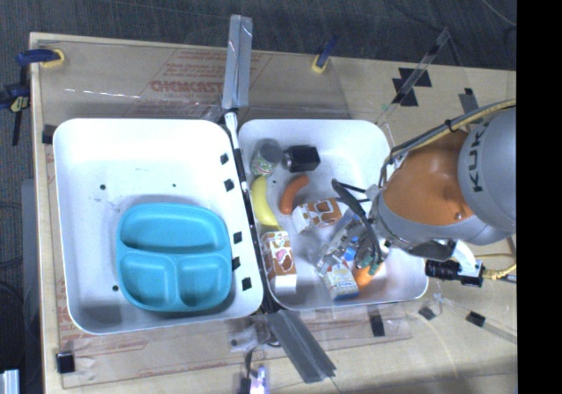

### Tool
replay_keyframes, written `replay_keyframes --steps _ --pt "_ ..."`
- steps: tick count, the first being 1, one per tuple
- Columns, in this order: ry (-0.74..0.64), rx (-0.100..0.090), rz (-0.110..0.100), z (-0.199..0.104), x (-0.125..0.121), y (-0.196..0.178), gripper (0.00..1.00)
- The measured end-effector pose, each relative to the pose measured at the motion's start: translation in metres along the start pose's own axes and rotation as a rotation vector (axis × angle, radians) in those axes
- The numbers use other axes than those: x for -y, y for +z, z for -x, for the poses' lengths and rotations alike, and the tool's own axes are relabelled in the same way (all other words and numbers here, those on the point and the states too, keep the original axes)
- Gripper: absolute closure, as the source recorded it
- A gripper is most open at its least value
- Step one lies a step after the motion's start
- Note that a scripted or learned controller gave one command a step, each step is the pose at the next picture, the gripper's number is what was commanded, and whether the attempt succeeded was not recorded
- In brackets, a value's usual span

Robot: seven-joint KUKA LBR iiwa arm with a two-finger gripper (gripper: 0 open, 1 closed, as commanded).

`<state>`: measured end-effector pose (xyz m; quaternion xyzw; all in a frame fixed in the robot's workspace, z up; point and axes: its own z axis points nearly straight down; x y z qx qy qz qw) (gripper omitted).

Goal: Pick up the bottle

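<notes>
Reaching in from the bench's right edge, the grey and orange arm (439, 190) lowers its hand (356, 239) into the right bin (382, 142), near that bin's front right corner; its state cannot be made out. The bottle (266, 158) lies near the back left corner, by a banana (262, 201). A blue tray (176, 256) sits in the left bin (88, 155).

Both bins (140, 142) were white. The divided tray (176, 256) was bright blue, the banana (262, 200) yellow, the arm (430, 190) orange-banded and grey, and the tabletop (132, 76) tan with red lettering.
</notes>
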<state>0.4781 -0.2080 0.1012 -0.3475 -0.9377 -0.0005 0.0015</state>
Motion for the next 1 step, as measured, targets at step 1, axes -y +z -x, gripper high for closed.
replay_keyframes --steps 1 --pt "0.321 0.006 0.001 0.0069 -0.0088 -0.1316 1.00"
